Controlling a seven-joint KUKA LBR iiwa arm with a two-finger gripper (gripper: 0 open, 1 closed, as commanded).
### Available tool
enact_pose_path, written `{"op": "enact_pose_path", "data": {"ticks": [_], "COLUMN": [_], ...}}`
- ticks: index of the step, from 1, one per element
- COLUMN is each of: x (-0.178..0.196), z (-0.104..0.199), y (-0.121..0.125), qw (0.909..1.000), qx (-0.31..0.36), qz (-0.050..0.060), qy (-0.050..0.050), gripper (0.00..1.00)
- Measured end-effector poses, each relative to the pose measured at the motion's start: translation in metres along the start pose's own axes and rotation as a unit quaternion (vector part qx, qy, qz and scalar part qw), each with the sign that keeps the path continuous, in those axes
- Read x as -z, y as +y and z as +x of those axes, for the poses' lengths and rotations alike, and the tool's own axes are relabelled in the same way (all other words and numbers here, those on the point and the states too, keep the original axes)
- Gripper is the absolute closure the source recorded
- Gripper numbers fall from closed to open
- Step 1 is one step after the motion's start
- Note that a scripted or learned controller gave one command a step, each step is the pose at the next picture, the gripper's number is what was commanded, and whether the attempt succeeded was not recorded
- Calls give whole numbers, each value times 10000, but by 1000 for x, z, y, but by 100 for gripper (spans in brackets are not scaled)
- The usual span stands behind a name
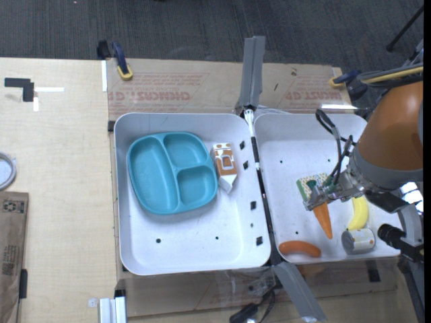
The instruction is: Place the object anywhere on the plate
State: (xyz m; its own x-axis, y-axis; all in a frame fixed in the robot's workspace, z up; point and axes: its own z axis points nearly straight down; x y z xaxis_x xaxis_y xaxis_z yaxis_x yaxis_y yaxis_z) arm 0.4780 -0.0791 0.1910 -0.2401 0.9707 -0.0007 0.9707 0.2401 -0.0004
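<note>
Underneath everything lies a pale wooden bench with a sheet of printed cardboard spread across its far side, and beyond that a dark grey carpeted floor. Two shallow white bins sit side by side on the bench. The left bin holds a blue divided plate toward its far left, with a small orange-and-white carton just beside the plate's right edge. The right bin holds the rest — a carrot, a banana, a red sausage-shaped toy at the near edge, and a small grey can near the right corner. The carrot lies with its long axis running near to far, slightly slanted, its narrow tip pointing toward the near side and its thick end under the gripper. The arm reaches in from the right, and the gripper sits low over the carrot's thick end beside a small green-patterned packet; whether its fingers are apart or closed cannot be told.
</note>
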Motion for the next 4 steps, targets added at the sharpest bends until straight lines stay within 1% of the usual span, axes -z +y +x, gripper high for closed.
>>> {"op": "enact_pose_path", "data": {"ticks": [1,2,3,4], "x": [32,5,-1,0], "z": [-8,42,104,142], "y": [6,41,83,142], "qw": [9955,9999,9942,9891], "qx": [-943,104,1080,1471], "qz": [7,23,12,5], "qy": [-5,6,-2,-5], "gripper": [100,100,100,100]}}
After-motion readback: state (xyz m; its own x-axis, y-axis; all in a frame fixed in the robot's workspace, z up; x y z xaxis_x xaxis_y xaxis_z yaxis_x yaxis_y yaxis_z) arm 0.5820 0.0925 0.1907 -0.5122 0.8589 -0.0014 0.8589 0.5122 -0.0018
